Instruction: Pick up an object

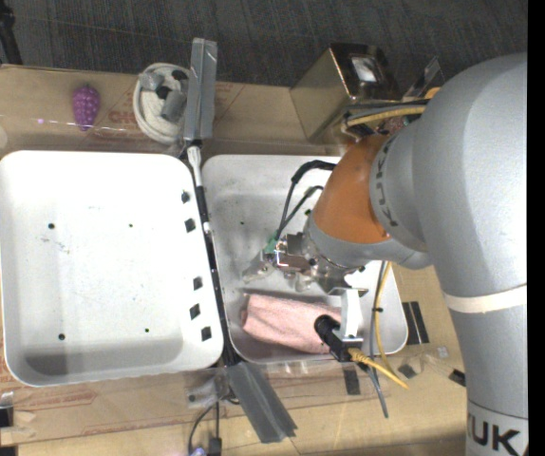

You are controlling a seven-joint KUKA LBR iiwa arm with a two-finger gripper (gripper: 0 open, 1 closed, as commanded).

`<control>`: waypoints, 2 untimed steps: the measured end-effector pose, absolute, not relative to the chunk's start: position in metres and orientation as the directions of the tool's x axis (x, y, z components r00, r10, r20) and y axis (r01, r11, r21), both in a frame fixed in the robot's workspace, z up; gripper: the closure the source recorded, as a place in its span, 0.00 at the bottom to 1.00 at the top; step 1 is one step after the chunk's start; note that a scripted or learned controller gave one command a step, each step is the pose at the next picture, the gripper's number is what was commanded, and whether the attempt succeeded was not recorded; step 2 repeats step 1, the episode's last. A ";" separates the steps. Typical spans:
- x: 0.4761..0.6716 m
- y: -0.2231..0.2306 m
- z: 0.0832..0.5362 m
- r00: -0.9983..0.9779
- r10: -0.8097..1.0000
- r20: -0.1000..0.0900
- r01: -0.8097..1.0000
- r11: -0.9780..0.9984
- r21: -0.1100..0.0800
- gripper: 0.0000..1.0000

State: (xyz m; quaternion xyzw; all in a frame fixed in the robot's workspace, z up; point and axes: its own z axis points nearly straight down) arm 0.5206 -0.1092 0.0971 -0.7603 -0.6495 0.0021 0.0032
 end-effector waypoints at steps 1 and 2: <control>0.561 -0.176 0.117 0.186 0.983 0.001 0.983 -0.186 -0.003 0.00; 0.561 -0.176 0.117 0.186 0.983 0.001 0.983 -0.186 -0.003 0.00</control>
